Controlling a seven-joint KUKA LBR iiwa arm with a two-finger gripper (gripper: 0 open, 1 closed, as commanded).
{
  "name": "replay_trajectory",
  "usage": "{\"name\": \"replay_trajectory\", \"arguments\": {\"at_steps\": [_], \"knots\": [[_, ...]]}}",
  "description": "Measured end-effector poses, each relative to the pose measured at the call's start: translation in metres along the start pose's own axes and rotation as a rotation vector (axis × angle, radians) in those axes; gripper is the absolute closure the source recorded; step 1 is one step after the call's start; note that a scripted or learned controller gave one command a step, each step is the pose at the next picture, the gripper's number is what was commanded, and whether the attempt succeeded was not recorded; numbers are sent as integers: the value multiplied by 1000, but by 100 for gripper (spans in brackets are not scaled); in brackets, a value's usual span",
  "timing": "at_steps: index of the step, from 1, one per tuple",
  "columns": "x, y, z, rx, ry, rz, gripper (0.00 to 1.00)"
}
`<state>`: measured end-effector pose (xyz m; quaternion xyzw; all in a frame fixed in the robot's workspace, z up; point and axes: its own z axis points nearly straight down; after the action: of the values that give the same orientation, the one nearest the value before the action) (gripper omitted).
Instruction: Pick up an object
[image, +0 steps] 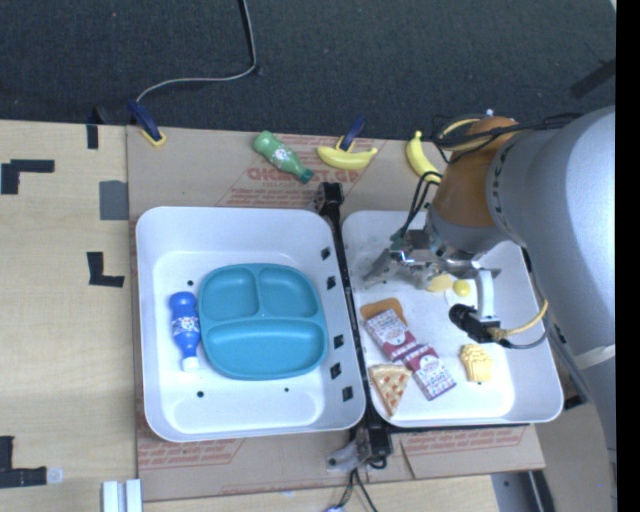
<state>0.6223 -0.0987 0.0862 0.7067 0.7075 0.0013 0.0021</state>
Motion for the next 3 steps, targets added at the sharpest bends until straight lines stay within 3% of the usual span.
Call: {"name": "replay_trajectory", "arguments": {"at_steps": [1, 2, 3], "knots": [[3, 20, 1, 3, 0, 0, 0], [-4, 21, 0, 2, 1, 0, 0], [1, 47, 1, 3, 1, -1, 0]]}}
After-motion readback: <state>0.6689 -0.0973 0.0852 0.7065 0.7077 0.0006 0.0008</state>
